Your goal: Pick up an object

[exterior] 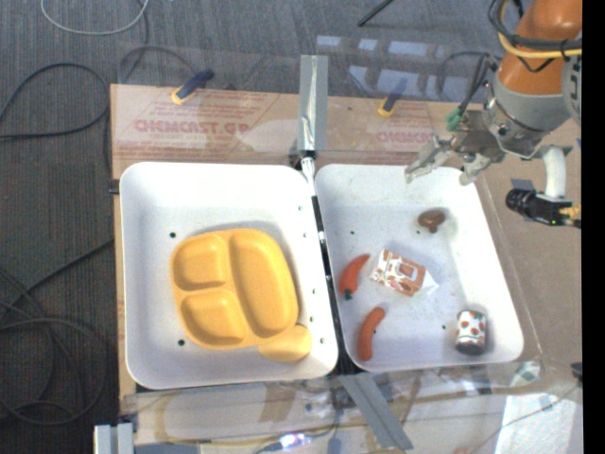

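Approach step: the spread, empty two-finger gripper [444, 162] hovers at one o'clock of the small brown rounded lump [432, 220], next needing descent.

Two shallow white plastic bins: left bin [142, 253], right bin [492, 282]. Yellow-orange divided plastic tray [234, 287], uniformly coloured. Two red-orange chilli-shaped toys, upper [353, 274] and lower [370, 332]. Clear-wrapped packet [399, 273], white with red-orange print. Small dark brown rounded lump [432, 220]. Small can [471, 330], white with red spots. Grey arm with orange band [548, 12]. Tan cardboard sheet [189, 126] bearing faded red lettering.
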Controlling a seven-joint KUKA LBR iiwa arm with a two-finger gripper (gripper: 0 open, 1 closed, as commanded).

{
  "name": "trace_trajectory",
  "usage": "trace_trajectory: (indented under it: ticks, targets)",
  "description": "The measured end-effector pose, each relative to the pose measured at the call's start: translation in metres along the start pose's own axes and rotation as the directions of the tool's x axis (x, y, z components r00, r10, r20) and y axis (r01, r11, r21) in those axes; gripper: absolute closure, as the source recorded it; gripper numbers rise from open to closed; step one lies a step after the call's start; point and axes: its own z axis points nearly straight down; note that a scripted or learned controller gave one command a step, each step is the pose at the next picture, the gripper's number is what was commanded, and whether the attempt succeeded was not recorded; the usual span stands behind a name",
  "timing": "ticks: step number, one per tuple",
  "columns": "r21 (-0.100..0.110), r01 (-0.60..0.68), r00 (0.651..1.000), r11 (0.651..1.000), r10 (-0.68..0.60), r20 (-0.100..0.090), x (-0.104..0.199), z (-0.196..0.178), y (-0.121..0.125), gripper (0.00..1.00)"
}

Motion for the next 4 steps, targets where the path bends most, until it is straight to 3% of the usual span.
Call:
trace_trajectory:
  ticks: [1,2,3,4]
  targets:
    - [0.002,0.085,0.996,0.996,-0.085,0.003,-0.046,0.136,0.031,0.00]
    - [-0.011,0.169,0.986,0.986,-0.169,0.005,-0.046,0.180,-0.034,0.00]
    - [-0.011,0.236,0.972,0.972,-0.236,0.006,-0.023,0.181,0.029,0.00]
    - [-0.010,0.349,0.937,0.937,-0.349,0.008,-0.042,0.180,-0.015,0.00]
